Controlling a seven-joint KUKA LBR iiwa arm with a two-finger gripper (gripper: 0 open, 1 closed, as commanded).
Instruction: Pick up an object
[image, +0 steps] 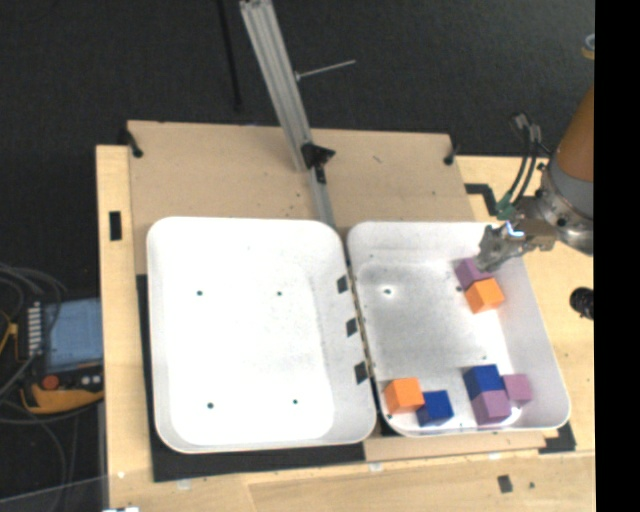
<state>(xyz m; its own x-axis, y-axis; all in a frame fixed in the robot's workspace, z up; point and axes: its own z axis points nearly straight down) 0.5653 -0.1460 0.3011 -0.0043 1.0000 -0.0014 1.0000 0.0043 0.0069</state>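
Camera view looks down on the bench, and the right bin (540, 330) is the landmark here. Along the near edge of that bin sit five blocks. An orange block (404, 393) touches a blue block (435, 407) near the corner closest to the left bin (170, 300). A little way along the same edge are a second blue block (483, 380), a purple block (490, 405) and a pink block (518, 388), all packed close together.

Further back in the right bin, toward its far right side, a second orange block (486, 294) sits touching a second purple block (468, 271). This pair stands well apart from the near group.

The gripper (497, 245) is at the far right corner of the right bin, just above the purple block of that pair. Whether it is wide or narrow I cannot tell (it is small and blurry), and I see no block held in it.

I think the step in hand is reaching for something to grab, most likely that purple block or its orange neighbor. The next move probably calls for coming straight down on one block only. Since the two touch, the gripper could bump or push the other one, so it needs careful aim.
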